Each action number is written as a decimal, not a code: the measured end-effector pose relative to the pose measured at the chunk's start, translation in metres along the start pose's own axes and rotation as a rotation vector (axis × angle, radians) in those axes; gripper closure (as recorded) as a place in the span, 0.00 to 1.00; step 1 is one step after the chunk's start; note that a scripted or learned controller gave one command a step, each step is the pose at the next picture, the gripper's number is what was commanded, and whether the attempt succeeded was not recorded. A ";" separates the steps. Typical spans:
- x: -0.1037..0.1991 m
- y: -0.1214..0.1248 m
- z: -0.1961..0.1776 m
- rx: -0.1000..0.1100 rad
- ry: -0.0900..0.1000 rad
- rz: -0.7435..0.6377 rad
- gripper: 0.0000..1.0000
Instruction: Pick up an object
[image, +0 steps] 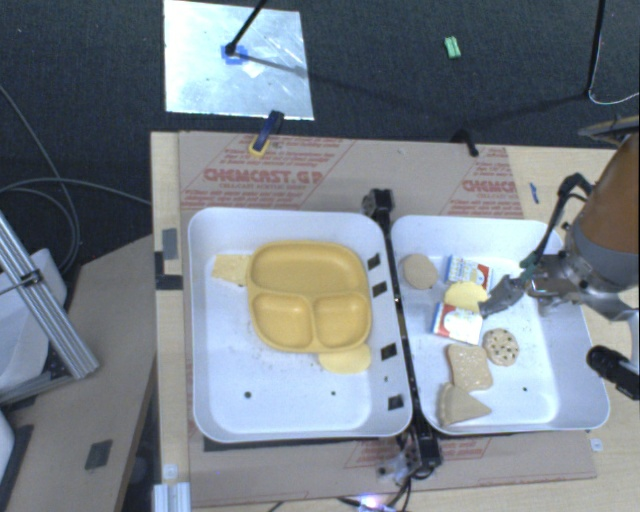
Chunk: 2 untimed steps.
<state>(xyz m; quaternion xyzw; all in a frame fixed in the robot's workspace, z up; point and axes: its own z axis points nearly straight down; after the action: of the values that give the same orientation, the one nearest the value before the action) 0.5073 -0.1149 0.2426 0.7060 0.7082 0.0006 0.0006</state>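
Camera view, looking down at a slant: we see two white bins side by side on a cardboard sheet (300, 165) that covers the bench. In the left bin (215, 400) lies a yellow tray (307, 295) with three compartments; a pale yellow slice (231, 268) lies at the tray's upper left corner, touching it, and a yellow disc (345, 359) pokes out from under its lower edge. The right bin (570, 395) holds the small items. We note a tan round piece (420, 271) near the bin's upper left corner; just right of it lies a flat packet (462, 300), white with red and blue print, and a yellow lump (465, 294) rests on top of that packet. Below the packet lie a chocolate-chip cookie (500, 347), a tan slice shaped like bread (468, 367), and a pale wedge (462, 406) touching the slice's lower edge. The arm (608, 215) enters from the right, its orange band above the grey wrist. The gripper (497, 297) reaches leftward over the right bin, and its dark tip lies just beside the yellow lump and the packet's right edge. We cannot tell whether the tool is spread or pressed together, and we see nothing pinched in it; every item lies on the bin floor or on another item. Beyond the bench, a shiny metal plate (235, 60) lies on the dark carpet, and a blue and yellow tool (266, 132) rests at the cardboard's upper edge.
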 end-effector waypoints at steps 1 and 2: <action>0.002 -0.004 0.126 0.011 0.002 0.002 0.00; 0.023 -0.018 0.156 -0.011 -0.006 0.003 0.00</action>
<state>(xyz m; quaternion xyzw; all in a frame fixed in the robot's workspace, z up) 0.4893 -0.0916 0.0868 0.7070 0.7072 0.0023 0.0068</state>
